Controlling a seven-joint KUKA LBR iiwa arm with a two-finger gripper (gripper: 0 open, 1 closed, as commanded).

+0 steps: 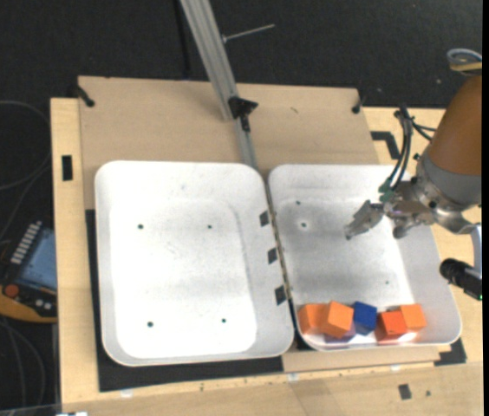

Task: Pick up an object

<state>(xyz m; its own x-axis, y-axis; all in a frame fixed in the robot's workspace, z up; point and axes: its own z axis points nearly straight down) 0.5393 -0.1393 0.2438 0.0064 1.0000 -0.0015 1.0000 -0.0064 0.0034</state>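
The blocks [361, 317] — orange and blue — are crowded along the right bin's [331, 258] near wall. The gripper [368, 218] is seen above bare floor, released and empty. An outer orange block [402, 321] is best targeted — straight descent advised.

The arm [459, 146] enters at the right of the frame, its gripper [368, 219] pointing left, mid-right.
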